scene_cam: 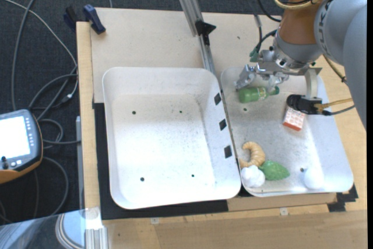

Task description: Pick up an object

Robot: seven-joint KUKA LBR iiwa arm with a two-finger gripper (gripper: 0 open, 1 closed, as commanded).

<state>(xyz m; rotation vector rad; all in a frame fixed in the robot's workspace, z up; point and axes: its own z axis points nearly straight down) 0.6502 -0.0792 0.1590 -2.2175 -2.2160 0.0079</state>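
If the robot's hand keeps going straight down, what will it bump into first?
Probably the green bottle. The hand sits right above it in the right bin, pointing downward. How much gap is left between them is hard to judge from this slanted view.

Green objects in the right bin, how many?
2. A green bottle at the far left of the right bin, under the gripper; a green leafy piece near the front edge. The arm may hide more.
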